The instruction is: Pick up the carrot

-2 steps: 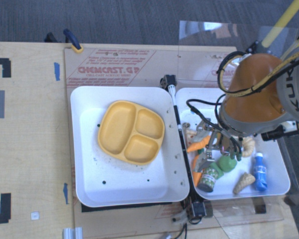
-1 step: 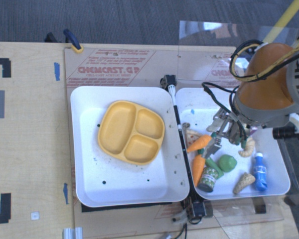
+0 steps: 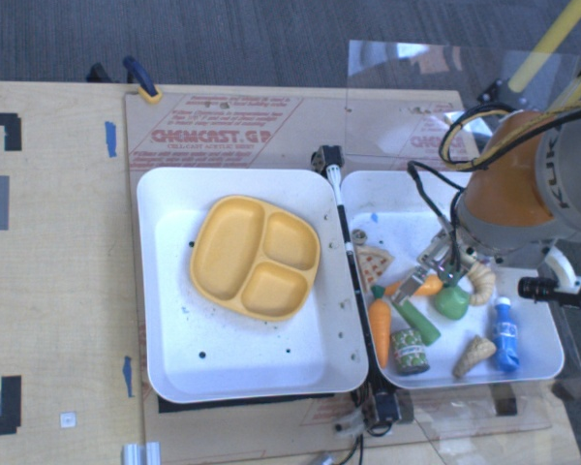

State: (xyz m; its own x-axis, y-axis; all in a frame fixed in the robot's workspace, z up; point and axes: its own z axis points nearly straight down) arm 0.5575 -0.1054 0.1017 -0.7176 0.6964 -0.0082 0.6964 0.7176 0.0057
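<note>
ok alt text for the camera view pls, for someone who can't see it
A grey and orange robot arm reaches from the right into the right bin, its gripper low among toy foods near the carrot. The left bin holds a yellow divided plate.

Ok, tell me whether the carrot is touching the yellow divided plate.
Apart. The camera view shows the carrot in the right bin and the yellow divided plate in the left bin, with both bin walls between them.
</note>
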